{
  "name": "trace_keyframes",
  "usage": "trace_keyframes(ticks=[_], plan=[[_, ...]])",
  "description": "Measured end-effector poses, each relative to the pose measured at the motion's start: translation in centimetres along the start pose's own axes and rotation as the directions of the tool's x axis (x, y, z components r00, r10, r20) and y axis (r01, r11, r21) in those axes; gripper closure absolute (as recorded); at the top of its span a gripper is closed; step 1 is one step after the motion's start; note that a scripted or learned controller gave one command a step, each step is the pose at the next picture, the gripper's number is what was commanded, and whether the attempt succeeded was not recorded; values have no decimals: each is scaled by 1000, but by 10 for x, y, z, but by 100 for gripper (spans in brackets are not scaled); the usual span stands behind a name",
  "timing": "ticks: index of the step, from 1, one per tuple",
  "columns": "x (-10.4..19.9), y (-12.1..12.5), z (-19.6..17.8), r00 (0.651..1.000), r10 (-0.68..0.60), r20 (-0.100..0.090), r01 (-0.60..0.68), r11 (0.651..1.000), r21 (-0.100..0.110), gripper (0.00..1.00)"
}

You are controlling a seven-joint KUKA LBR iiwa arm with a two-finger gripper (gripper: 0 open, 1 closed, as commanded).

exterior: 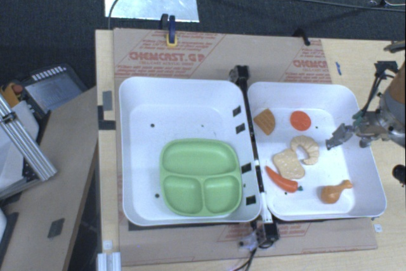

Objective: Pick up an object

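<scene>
We judge the pick barely begun: the grey two-finger hand [336, 138] hovers at the frame's right edge over the right white bin [339, 95], seemingly holding nothing; whether its tips are apart or together, we cannot tell. The orange plastic drumstick [333, 191] lies below, unlifted.

Two white bins [184, 89]; one green divided tray [200, 176]; six toy food pieces [301, 120] in right bin.
</scene>
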State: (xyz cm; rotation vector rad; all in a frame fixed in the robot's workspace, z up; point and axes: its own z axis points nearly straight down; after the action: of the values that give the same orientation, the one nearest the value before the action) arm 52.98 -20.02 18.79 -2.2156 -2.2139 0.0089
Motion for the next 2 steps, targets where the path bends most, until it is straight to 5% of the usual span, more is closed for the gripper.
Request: trace_keyframes(ticks=[1,2], plan=[[0,3,-7,1000,-4,3,4,1000,-12,0],[-2,1,56,1000,-2,2,2,1000,-8,0]])
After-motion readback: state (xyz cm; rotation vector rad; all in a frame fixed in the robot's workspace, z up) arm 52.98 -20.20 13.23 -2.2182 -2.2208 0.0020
